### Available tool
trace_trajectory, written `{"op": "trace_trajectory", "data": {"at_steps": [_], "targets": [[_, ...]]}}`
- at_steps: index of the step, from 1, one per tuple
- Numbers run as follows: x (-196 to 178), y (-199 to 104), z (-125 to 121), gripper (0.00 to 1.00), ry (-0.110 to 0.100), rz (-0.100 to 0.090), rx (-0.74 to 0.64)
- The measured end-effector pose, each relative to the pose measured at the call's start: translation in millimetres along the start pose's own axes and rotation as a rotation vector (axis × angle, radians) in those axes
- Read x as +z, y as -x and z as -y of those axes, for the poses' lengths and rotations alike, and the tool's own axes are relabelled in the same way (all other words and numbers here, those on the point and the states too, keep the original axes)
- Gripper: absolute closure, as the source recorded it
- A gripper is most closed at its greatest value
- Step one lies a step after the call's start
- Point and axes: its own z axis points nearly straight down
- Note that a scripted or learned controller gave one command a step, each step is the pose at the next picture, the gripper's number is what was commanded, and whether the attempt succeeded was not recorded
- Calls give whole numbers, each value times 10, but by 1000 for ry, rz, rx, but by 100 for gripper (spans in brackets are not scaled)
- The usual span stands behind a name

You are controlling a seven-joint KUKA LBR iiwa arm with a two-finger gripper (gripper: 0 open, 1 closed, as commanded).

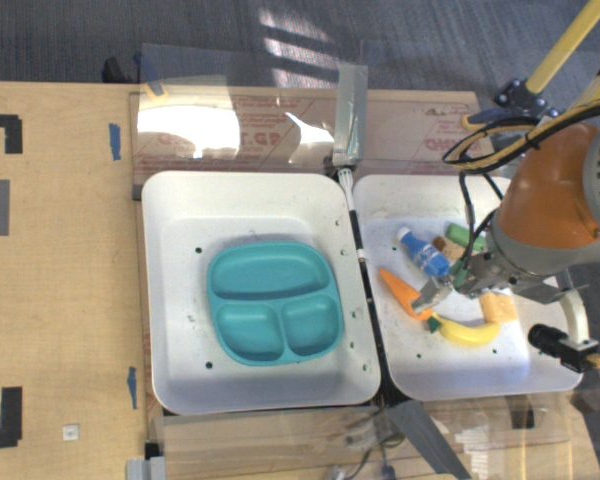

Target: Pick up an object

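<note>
robot lab | plywood bench [50,298] | white bins [165,218] | taped markers [114,140]

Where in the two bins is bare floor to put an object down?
Left bin: a bare ring around the teal plate, widest behind it. Right bin: bare at its near-left corner and far-left part. Crowded mid-bin, where carrot, bottle, banana and claw sit.

2 white bins are sitting on the bench, the left bin [170,268] and the right bin [500,363]. 1 teal divided plate [273,300] is lying in the left. The right is holding 1 carrot [398,288], 1 banana [467,332], 1 blue bottle [423,252], 1 green piece [457,235] and 1 orange block [499,308].
</note>
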Motion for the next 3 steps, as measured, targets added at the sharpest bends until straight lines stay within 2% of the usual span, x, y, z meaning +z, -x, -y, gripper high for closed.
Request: {"op": "trace_trajectory", "data": {"at_steps": [1,2,3], "targets": [[525,41,-110,0,10,3,-93],[534,224,-190,0,17,7,-326],[438,243,-212,100,22,11,-323]]}}
